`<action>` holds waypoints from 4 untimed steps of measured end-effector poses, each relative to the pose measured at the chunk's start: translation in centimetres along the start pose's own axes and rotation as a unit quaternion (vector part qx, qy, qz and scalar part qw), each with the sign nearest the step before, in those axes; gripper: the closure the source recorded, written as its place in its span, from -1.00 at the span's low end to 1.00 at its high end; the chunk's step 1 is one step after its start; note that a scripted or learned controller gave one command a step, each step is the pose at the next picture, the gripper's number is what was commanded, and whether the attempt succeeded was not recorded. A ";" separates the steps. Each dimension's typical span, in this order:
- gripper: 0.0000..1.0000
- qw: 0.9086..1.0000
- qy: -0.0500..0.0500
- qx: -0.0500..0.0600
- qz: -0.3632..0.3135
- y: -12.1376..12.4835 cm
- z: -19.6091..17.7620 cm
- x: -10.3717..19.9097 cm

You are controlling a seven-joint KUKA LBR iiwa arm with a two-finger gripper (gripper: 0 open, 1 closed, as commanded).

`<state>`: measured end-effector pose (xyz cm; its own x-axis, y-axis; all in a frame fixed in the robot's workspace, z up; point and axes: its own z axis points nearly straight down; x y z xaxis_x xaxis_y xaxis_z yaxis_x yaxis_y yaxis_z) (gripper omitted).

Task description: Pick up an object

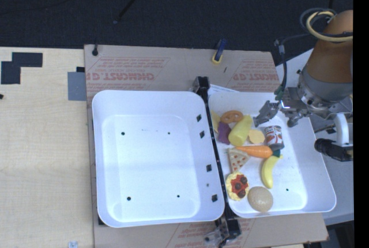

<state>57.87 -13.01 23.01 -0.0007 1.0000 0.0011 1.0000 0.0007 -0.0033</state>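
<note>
Left bin (109, 126) sat on the surface. Right bin (311, 183) held toy food clustered toward its left wall: pretzel (232, 116), yellow block (240, 131), carrot (256, 151), can (274, 136), banana (268, 171), pizza slice (236, 160), egg (260, 199). Gripper (275, 112) hovered just above the can, fingers spread, pinching nothing. Arm (328, 62) entered from the right.

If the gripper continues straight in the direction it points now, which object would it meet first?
The gripper points down and left into the right bin. Probably it would first meet the pale round slice beside the small can; depth is unclear from above.
</note>
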 end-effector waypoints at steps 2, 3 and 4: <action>-1.00 1.000 -0.001 -0.002 0.000 4.8 14.3 4.1; 1.00 1.000 0.000 0.002 0.002 4.4 13.4 3.9; 1.00 1.000 -0.001 0.000 0.002 1.8 14.3 -4.1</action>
<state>59.61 -17.10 8.74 0.0033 1.0000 -0.0009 1.0000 -0.0033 -0.0038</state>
